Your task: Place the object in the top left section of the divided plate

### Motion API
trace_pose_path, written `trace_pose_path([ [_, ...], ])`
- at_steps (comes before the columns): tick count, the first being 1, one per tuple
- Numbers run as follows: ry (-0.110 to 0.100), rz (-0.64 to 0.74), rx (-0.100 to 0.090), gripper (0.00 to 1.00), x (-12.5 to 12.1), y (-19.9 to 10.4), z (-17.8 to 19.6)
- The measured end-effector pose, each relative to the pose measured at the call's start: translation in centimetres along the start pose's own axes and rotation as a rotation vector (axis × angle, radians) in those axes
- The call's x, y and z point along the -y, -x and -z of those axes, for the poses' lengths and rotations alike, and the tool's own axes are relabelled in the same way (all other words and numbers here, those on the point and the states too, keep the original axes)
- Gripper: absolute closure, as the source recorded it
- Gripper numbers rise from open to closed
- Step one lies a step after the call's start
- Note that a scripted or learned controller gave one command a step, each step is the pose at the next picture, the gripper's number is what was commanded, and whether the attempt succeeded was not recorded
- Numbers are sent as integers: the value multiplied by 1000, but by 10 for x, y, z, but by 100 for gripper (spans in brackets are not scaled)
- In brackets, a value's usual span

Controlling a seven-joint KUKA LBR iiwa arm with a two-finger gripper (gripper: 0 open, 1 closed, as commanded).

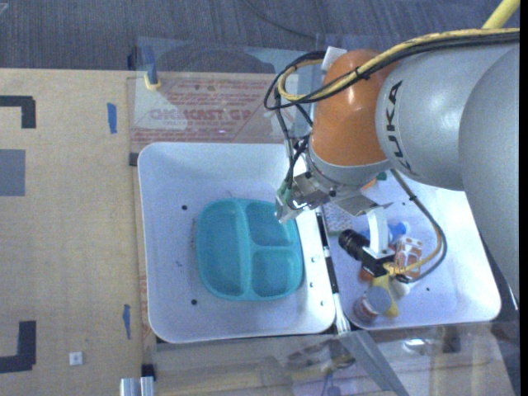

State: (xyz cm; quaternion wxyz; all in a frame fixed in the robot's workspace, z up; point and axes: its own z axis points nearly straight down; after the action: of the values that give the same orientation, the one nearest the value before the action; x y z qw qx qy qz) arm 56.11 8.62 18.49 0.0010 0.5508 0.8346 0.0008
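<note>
One teal divided plate [247, 250] lay in the left bin [165, 221], towards that bin's right wall, with three sections showing: a long one on its left and two smaller ones on its right. The object meant for it could not be made out; whatever the gripper [287, 206] might carry was too small and too hidden under the wrist to name. The gripper hung over the plate's upper right rim, and I could not tell whether it was clenched or released.

To do this step well, I judged, the arm [429, 114] should shift until the gripper stands squarely over the top left section, come down low before letting go, and keep off the ridges between sections, so the object neither bounces out nor lands across a divider.

Several small things [384, 262] crowded the right bin [462, 295], near its left wall. On the arm, the letters "UKA" could be read. Red lettering on the clear sheet [206, 114] beyond the left bin's far edge was too faint to read.
</note>
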Motion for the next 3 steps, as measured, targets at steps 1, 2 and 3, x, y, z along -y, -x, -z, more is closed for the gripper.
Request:
trace_pose_path([
  [1,-3,277,-2,100,31,12,31],
  [2,0,-155,1,100,-5,37,0],
  [3,-4,2,-2,100,46,20,0],
])
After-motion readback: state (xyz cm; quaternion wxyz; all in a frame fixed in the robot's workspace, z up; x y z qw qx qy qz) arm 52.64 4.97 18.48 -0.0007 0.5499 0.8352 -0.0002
